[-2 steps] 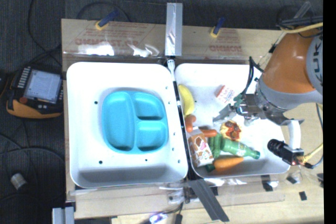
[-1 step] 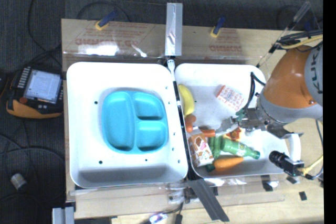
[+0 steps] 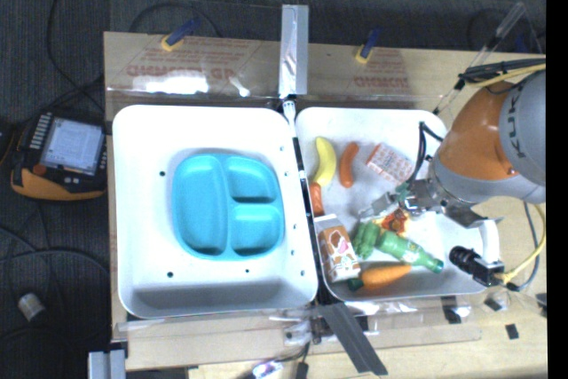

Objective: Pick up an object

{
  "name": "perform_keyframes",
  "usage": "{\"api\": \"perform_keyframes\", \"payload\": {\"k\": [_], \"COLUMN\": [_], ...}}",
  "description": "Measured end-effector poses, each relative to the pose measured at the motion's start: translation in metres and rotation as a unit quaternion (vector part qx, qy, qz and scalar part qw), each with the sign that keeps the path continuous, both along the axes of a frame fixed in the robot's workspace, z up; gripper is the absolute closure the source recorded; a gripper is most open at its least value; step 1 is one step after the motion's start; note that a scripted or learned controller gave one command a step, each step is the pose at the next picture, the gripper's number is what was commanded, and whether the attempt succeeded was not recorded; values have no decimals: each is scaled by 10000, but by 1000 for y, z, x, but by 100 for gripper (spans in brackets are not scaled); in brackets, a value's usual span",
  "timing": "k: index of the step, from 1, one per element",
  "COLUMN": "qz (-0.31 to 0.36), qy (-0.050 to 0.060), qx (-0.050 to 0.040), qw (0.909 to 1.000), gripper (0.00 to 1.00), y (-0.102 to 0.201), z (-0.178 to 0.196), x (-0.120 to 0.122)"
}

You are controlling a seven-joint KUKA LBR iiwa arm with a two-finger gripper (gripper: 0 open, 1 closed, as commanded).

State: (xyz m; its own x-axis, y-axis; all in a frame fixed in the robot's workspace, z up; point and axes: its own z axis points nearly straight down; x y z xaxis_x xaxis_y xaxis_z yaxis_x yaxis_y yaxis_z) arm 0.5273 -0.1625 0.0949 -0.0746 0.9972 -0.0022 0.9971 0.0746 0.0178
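The gripper [image 3: 401, 213] is hovering low in the right bin [image 3: 444, 280], at the green bottle's [image 3: 398, 246] twelve o'clock; whether it is clenched I cannot tell. Nothing is looking lifted, so the pick is appearing undone: grasping and raising are remaining

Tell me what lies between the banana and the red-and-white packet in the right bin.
In the camera view, an orange sausage-shaped toy lies between the banana and the red-and-white packet, close beside the banana and apart from the packet.
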Motion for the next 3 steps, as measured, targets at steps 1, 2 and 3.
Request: {"api": "perform_keyframes", "payload": {"k": [1, 2, 3], "qz": [-240, -234, -234], "qy": [-21, -35, -34], "qx": [20, 20, 19], "qw": [9997, 9997, 9997], "gripper": [0, 100, 0], "y": [-1, 0, 0], "z": [0, 9, 9], "x": [-5, -4, -4]}}
